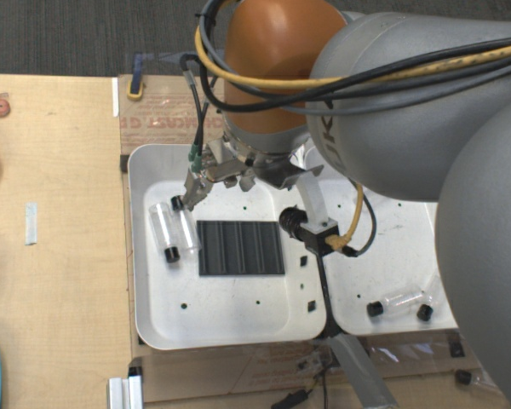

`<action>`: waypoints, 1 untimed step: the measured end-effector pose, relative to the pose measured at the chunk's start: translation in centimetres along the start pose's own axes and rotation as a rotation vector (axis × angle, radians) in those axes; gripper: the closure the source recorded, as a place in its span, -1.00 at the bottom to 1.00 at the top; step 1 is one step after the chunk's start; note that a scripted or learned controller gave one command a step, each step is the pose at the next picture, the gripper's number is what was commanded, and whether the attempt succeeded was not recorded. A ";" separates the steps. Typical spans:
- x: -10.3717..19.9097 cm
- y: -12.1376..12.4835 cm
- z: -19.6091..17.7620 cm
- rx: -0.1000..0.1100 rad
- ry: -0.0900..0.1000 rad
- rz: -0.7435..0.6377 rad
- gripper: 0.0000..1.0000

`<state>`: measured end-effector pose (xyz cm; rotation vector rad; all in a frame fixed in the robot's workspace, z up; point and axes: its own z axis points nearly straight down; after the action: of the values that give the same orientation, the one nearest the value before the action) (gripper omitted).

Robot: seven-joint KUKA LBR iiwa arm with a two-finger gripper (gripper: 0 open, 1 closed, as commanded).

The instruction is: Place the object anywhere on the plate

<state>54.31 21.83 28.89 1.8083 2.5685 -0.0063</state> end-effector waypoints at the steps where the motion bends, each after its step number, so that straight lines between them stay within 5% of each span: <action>1: 0.0 0.0 0.0 0.000 0.000 0.000 -1.00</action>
<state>54.31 21.83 28.89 1.8083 2.5685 -0.0063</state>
